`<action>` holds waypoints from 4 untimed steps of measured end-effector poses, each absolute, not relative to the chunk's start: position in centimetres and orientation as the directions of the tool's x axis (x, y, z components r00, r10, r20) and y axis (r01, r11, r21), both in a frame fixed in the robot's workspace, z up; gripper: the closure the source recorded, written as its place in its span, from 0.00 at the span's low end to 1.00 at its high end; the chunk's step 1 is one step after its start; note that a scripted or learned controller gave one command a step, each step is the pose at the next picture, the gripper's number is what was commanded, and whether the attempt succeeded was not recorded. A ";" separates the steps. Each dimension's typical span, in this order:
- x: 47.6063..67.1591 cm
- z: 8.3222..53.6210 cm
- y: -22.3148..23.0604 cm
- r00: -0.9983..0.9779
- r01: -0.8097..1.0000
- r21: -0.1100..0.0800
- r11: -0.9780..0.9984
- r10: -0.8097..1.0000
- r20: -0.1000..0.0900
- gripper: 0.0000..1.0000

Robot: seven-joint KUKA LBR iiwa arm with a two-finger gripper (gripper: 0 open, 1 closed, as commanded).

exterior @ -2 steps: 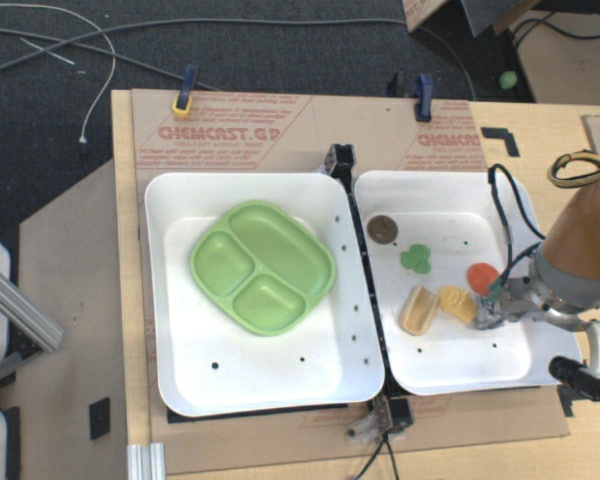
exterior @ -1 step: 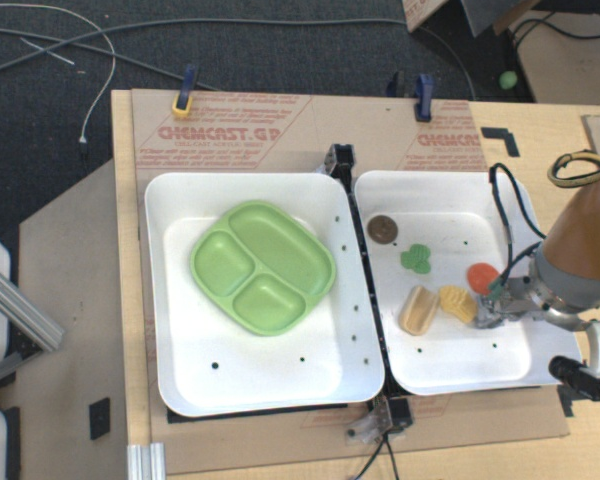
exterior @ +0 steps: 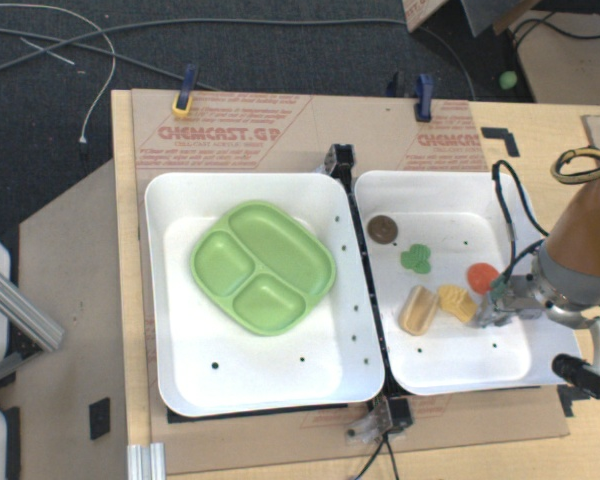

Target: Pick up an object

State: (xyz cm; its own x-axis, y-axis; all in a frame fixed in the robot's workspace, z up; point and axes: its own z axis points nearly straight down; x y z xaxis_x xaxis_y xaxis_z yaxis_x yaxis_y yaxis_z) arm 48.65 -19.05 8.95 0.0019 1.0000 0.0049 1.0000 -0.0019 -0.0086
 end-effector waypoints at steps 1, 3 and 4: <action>48.6 13.3 -18.7 -0.001 1.000 0.004 0.001 1.000 -0.002 1.00; 49.1 22.5 -18.6 -0.002 1.000 0.006 0.002 1.000 -0.002 1.00; 49.2 23.6 -12.9 -0.007 1.000 0.001 0.007 1.000 0.003 1.00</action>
